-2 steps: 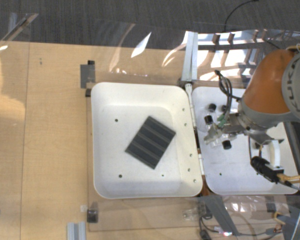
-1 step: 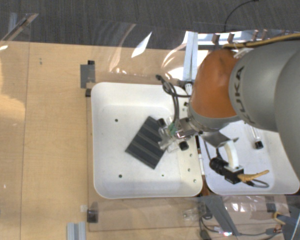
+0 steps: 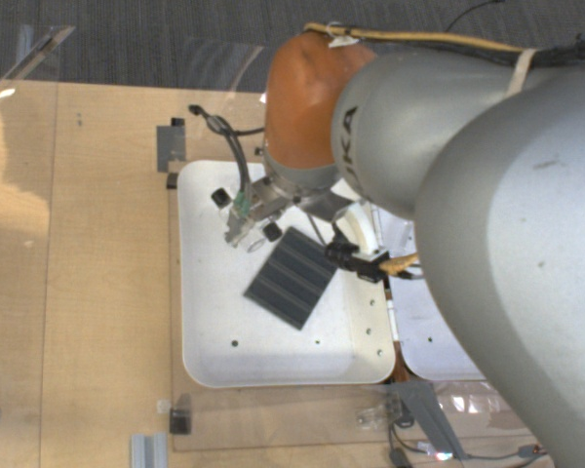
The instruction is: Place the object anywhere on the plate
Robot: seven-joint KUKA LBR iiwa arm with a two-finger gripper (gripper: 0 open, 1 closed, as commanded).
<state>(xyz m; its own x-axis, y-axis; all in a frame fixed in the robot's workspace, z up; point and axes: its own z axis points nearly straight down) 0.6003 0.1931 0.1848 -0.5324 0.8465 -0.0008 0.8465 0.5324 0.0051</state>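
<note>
Squarely Over the Slab, With Room to Spare

Plainly the step in hand is the set-down. The gripper (image 3: 249, 224) hangs over the upper left part of the left bin (image 3: 273, 364), just beside the upper corner of a dark ribbed slab (image 3: 291, 277). I take that slab to be the plate. It lies flat near the middle of the bin floor, turned on a diagonal. Whether the jaws are released or clenched I cannot tell, since the wrist hardware hides them. Nor can I pick out a separate object there; the small dark and green bits at the tool may be its own fittings.

To do this well, I judge the tool should shift toward the slab's centre before any release, because it now sits at the corner and a drop there could slide off onto bare bin floor. A low, gentle release would suit the ribbed surface, which may let a small thing roll along its grooves.

Open floor lies all around the slab, widest along the near edge and the left wall. The tight side is the right one: a cable bundle (image 3: 359, 253) trails close to the slab's right corner, and the arm (image 3: 487, 183) looms over the wall shared with the right bin (image 3: 434, 354). The worktop (image 3: 88, 261) to the left stays out of the way.
</note>
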